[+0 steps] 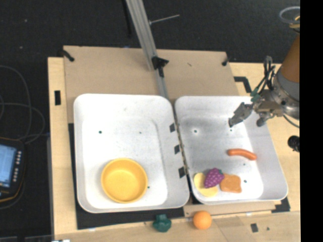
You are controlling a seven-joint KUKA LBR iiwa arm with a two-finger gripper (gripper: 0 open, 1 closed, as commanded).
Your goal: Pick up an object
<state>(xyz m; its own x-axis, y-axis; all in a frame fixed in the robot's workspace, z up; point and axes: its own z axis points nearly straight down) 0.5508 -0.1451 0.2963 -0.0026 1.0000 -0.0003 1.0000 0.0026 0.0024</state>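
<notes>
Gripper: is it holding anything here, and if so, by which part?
Nothing is held. The gripper hangs open over bare floor of the right bin, apart from the carrot.

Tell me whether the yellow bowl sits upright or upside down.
Upright. The yellow bowl, in the left bin, shows its hollow inside and a raised rim facing the camera.

You are looking at a pale wooden bench [58, 135] with a brown board [116, 69] laid across its far half. Directly on it sit two shallow white bins, touching side by side: the left bin [121, 115] and the right bin [202, 115]. Just beyond the near edge of the right bin, an orange ball [202, 220] lies on the bare bench, with a small green object [162, 223] just to the ball's left.
</notes>
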